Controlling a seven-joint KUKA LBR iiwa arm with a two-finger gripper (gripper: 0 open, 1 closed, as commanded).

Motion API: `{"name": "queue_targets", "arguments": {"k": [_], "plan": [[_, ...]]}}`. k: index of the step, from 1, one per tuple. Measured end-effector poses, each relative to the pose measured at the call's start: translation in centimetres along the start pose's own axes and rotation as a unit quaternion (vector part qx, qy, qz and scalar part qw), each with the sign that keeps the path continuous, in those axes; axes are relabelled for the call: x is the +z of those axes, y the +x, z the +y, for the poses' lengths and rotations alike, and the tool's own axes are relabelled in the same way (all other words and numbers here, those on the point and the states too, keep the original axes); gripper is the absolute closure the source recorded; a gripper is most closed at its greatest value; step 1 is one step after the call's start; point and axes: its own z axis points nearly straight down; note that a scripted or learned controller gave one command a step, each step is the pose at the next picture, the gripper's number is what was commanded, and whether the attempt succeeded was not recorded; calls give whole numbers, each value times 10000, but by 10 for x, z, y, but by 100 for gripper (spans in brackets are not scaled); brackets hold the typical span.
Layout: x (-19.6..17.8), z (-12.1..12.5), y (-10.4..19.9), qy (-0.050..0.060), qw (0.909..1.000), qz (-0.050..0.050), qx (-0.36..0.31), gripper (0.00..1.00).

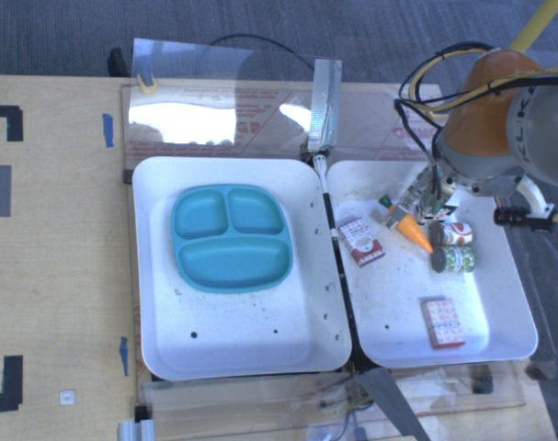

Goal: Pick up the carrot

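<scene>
The arm [499, 108] is reaching in from the right and hanging over the right bin [499, 338], with the gripper [432, 200] sitting low at the bin's upper middle, right above the carrot [414, 231]. The carrot is lying flat on the bin floor, orange, tilted diagonally with its green top [389, 207] pointing up-left toward the gripper and its fat end pointing down-right. Whether the gripper is open or closed cannot be told here, since cables and the wrist are cluttering that spot, and nothing is showing the carrot as gripped. Crowding is the main issue: a small can [455, 248] is lying just beside the carrot's lower-right end, looking close to touching, and a red-and-white packet [361, 241] is lying just left of it. A second packet [442, 322] is sitting well apart near the bin's front edge. The left bin [159, 338] is holding a blue divided plate [231, 237] and is not part of this step. To do it well, the grasp should probably be going across the carrot's narrow width, square to its diagonal, and landing near mid-body rather than on the leafy tip, which would likely slip. Coming straight down is looking safest, keeping clear of the can so it is not getting pinched or nudged along. A short vertical lift afterwards would be checking the hold.
</scene>
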Motion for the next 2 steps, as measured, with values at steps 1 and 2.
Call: {"name": "queue_targets", "arguments": {"k": [1, 2], "plan": [[-11, 1, -2, -21, 10000, -29, 7, 100], [-109, 48, 63, 16, 9997, 29, 242, 100]]}}
